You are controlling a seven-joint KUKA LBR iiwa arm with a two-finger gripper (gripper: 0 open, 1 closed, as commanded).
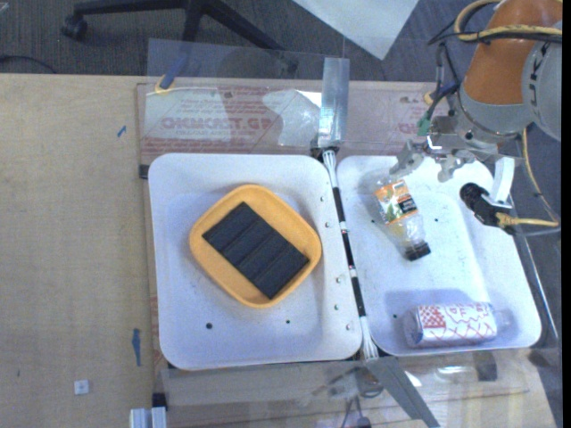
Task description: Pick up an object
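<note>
A small clear bottle (pixel 400 212) with an orange label and a black cap lies tilted in the upper middle of the right bin (pixel 500 266). A red-and-white patterned tube (pixel 451 322) lies on its side near that bin's front edge. An orange square dish (pixel 207 266) holding a black ribbed pad (pixel 255 249) sits in the left bin (pixel 169 194). My gripper (pixel 426 162) hangs over the far part of the right bin, just above and right of the bottle. It is open, with nothing between its fingers (pixel 407 159).
A black cable and plug (pixel 480 205) dangle from the wrist over the right bin's right side. A metal divider post (pixel 335 105) stands behind the seam between the bins. Wooden bench surface (pixel 62 239) stretches to the left.
</note>
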